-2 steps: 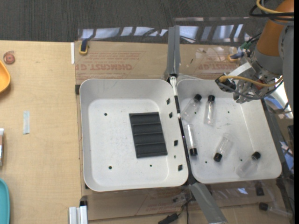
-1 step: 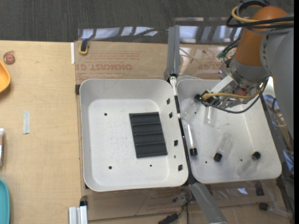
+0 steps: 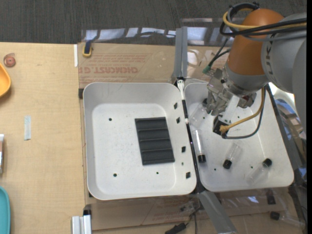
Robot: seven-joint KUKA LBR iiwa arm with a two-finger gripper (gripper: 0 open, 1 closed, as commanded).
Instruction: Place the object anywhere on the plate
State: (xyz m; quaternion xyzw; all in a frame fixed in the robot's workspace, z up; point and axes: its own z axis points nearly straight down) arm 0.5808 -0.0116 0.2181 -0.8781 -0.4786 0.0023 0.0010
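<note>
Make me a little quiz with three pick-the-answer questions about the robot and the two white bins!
1. Where does the black ridged plate lie?
A. in the left bin
B. in the right bin
C. on the cardboard

2. What colour is the band above the arm's wrist?
A. green
B. orange
C. purple

3. How do the clear tubes with black caps in the right bin sit?
A. lying down
B. standing upright
C. stacked in a tower

Answers: 1 A, the plate rests mid-floor in the left bin. 2 B, the band is plainly orange. 3 A, each tube lies flat on the bin floor.
</note>
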